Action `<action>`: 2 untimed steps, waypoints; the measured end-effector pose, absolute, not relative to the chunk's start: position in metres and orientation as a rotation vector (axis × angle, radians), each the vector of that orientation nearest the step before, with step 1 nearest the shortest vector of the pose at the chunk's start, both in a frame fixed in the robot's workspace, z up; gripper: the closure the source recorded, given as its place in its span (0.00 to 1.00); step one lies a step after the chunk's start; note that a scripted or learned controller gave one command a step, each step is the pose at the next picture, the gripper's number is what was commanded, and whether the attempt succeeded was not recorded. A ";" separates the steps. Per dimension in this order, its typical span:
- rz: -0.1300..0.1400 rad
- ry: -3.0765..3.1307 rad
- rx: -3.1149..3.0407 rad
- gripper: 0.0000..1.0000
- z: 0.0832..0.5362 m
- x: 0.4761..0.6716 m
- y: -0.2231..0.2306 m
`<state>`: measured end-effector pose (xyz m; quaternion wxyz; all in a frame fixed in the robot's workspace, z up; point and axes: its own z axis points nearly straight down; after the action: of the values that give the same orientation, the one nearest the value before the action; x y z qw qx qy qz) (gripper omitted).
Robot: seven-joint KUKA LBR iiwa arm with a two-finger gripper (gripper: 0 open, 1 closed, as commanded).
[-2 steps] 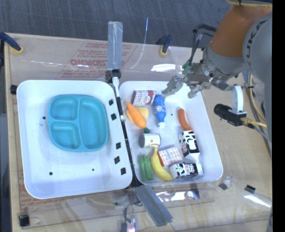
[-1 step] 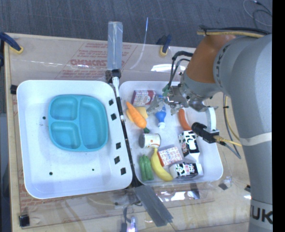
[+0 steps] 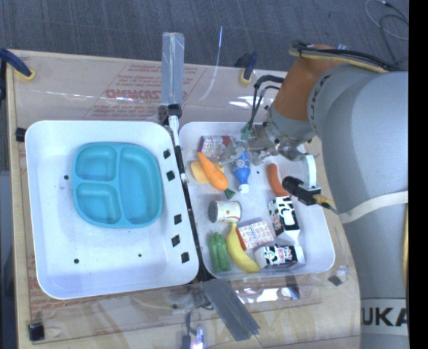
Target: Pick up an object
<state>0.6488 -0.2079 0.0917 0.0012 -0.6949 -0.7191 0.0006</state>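
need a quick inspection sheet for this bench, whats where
surface: wooden bench bearing two white bins; left bin, right bin.
job's things: in right bin, carrot, banana, green pepper, small bottle, sausage, cup, cartons.
clutter: blue divided tray in left bin.
grippers: end effector over right bin's far end; finger state unclear.
cables: dark cable at wrist.
surroundings: blue clamps on bench edge, grey carpet.

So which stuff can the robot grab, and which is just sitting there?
For grabbing:
orange toy carrot
yellow plastic banana
green toy pepper
small white cup
blue-capped little bottle

Just sitting there:
blue divided plastic tray
left white bin
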 end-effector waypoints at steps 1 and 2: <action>0.003 -2.265 -2.172 1.00 0.103 0.650 -0.206; 0.000 -2.311 -2.129 1.00 0.216 0.638 -0.162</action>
<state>0.6376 -0.1623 0.2161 -0.0001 -0.6776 -0.7354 -0.0001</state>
